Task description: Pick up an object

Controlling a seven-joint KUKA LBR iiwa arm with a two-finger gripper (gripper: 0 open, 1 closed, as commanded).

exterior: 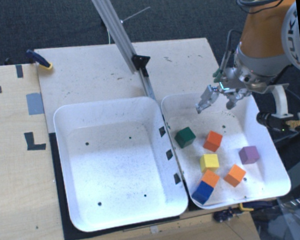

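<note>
Several small cubes lie in the right bin [264, 130]: a green cube [185, 137], an orange cube [213, 140], a yellow cube [210, 161], a purple cube [248, 154], another orange cube [235, 175], and a blue cube [203, 191] touching a third orange one [210, 178]. My gripper [216, 103] hangs over the far end of this bin, above and beyond the cubes. Its fingers are spread open and nothing is between them. One fingertip [202, 105] points toward the green cube, a short way off.
The left bin [117, 164] adjoins the right one along a shared rim. A slanted metal rail [120, 33] with a black clamp runs down to the bins' far edge. A blue-and-yellow tool [39, 59] lies on the bench at the far left.
</note>
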